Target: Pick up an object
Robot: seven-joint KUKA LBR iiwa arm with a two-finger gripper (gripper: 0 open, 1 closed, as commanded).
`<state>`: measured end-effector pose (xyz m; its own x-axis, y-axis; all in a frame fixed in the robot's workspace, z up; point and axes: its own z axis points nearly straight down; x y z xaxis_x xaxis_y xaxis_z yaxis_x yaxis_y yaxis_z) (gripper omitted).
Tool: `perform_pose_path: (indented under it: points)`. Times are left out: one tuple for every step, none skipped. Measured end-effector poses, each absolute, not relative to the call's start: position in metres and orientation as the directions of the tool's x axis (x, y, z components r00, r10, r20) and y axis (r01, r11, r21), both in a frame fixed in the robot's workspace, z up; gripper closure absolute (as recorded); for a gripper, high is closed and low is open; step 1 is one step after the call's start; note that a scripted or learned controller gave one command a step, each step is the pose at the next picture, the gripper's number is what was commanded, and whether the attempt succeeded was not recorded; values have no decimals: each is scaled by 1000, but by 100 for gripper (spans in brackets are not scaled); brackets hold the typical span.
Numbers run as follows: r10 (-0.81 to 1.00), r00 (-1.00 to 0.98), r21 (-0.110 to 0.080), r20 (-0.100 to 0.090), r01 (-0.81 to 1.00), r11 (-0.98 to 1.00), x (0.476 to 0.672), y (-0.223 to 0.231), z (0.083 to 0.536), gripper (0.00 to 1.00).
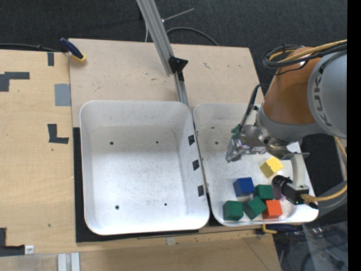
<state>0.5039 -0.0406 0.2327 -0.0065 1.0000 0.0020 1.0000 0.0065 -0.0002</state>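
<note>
Left bin (138,168) and right bin (217,134): white plastic, smooth, dull sheen, fine dark speckling on the floors. Bench top (34,145): pale wood grain, matt; plywood board (124,72) under the bins looks lightly scuffed. Blocks at 5 o'clock, including the yellow block (272,166) and blue block (243,186): matt, foam-like or plastic, cannot tell which. Slanted rail (157,27) at 12 o'clock: brushed metal. Arm's orange band (287,97): glossy. Gripper (237,150): bare metal, shiny.
</note>
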Motion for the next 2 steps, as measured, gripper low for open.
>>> perform_pose_path:
  points:
    - [1000, -6, -3, 1, 1000, 6, 512, 11, 221, 100]
    - [1000, -7, 0, 2, 1000, 7, 527, 62, 236, 100]
